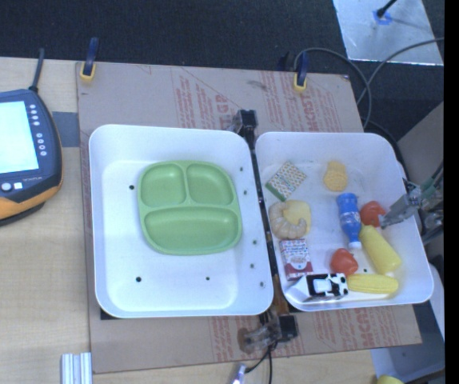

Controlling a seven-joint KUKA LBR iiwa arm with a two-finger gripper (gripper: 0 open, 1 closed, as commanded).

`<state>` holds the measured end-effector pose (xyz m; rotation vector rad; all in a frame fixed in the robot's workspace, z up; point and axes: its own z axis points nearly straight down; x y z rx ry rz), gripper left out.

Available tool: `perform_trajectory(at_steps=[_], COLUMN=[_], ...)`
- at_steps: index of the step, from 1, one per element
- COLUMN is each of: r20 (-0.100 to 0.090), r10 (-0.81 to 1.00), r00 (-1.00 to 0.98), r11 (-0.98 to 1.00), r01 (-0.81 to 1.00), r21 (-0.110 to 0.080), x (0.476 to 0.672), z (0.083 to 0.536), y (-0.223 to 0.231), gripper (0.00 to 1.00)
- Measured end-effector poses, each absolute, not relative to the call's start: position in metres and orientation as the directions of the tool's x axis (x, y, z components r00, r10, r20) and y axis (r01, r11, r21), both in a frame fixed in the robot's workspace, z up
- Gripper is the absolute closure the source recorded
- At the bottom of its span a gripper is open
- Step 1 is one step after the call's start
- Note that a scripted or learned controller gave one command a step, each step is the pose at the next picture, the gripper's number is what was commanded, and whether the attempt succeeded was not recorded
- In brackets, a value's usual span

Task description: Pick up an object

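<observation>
Right bin (pixel 389 146), a heap of toy food. We note a blue bottle (pixel 347 215) mid-bin, a red piece (pixel 371 212) just right of it, a yellow bottle (pixel 380 249) nearer, a corn cob (pixel 373 284) along the near wall. Also a bread-like lump (pixel 289 218), a checked packet (pixel 286 179), a red-and-white packet (pixel 295 256), a black-and-white block (pixel 325 286), a small yellow round (pixel 335 176) on the far side.

Gripper (pixel 391 219) at the bin's right edge, tips by the red piece; we cannot tell whether it is spread or pinching.

Left bin (pixel 101 214) holds a green divided plate (pixel 189 207). A tablet (pixel 9 154) lies far left on the bench.
</observation>
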<state>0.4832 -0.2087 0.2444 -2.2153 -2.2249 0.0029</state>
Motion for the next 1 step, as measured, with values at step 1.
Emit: perform_trajectory(at_steps=[1], r20=[0.0], r10=[1.0], r00=[-0.007], r11=[0.007], r01=[1.0], r21=[-0.004], x=[0.5188], z=[0.0909], y=[-0.1964], gripper=[0.0])
